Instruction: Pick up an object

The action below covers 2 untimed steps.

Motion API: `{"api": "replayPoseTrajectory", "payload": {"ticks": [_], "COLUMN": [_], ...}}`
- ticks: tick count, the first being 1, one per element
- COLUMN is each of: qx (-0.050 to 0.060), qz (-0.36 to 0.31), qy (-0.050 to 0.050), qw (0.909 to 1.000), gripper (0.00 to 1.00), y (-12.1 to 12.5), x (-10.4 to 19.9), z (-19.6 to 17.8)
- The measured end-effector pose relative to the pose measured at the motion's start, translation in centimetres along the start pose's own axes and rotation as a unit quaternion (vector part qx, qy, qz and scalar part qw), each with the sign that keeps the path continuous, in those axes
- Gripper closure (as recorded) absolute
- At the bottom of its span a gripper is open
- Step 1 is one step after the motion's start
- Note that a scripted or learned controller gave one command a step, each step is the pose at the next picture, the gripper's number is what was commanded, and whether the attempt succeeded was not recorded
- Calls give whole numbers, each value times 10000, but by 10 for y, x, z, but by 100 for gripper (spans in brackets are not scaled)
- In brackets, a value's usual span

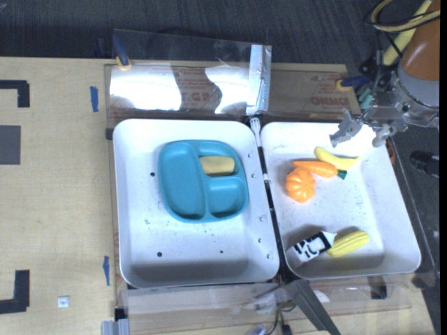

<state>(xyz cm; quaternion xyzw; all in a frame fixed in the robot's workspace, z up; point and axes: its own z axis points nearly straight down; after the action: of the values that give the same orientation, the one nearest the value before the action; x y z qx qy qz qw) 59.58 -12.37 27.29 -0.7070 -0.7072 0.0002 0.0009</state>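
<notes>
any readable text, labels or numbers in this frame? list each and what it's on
None can be read for certain.
Brown cardboard strip behind the bins: reddish printed lettering, too blurred to read.
Same kind of print behind the clear plastic sheet: washed out by glare.
Black-and-white label beside the corn cob in the right bin: pattern only, too small to make out.
Small white tag on the bench: too small.

Wooden bench [49,208] — two white bins [133,243] [391,229] side by side.
</notes>
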Motion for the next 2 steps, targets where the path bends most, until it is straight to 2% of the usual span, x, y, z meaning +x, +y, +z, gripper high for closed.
{"api": "replayPoseTrajectory", "payload": {"ticks": [1,2], "qx": [-13,-17], "qz": [201,470], "qy": [-9,-8], "qw": [9998,9989], "gripper": [0,0], "y": [40,38], "x": [-9,-67], "z": [14,151]}}
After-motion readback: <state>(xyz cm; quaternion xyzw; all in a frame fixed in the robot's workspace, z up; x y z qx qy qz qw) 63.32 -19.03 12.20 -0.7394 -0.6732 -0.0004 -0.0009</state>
